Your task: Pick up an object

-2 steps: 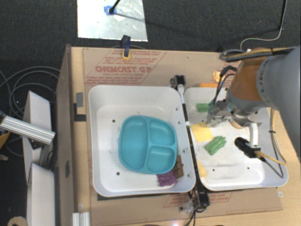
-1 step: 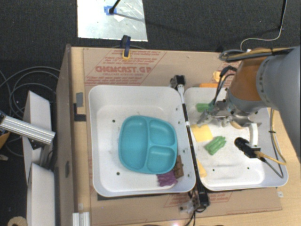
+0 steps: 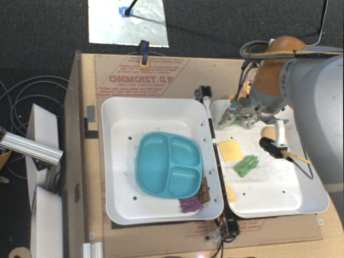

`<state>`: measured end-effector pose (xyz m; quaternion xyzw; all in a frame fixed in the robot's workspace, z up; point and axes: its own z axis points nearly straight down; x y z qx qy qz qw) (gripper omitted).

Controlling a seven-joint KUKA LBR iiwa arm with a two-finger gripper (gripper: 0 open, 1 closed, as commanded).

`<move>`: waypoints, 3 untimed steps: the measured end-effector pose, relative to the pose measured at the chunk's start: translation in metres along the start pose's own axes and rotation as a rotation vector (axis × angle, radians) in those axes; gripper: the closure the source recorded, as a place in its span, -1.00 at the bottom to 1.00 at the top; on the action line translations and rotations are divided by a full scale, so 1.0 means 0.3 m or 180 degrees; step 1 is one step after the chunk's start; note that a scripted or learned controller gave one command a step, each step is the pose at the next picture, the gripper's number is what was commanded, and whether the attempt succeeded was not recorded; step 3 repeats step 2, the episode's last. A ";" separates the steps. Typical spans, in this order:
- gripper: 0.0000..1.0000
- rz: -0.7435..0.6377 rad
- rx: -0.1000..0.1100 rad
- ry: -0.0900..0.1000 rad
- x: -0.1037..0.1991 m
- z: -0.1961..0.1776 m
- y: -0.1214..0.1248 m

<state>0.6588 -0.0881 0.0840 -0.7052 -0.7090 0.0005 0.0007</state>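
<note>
Where bins meet cardboard [image 3: 141, 77], red print reads "CHEMCAST".

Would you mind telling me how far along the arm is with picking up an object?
Done: the gripper has reached the right bin's far corner. In hand: nothing visibly between its fingers. Left: the whole pick; the yellow slice and green piece lie loose on the bin floor.
</note>
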 end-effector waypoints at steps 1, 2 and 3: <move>-1.00 0.0012 -0.0016 -0.0002 -0.054 -0.006 0.036; 1.00 -0.0003 -0.0031 -0.0012 -0.055 -0.047 0.040; 1.00 -0.0003 -0.0031 -0.0012 -0.055 -0.047 0.040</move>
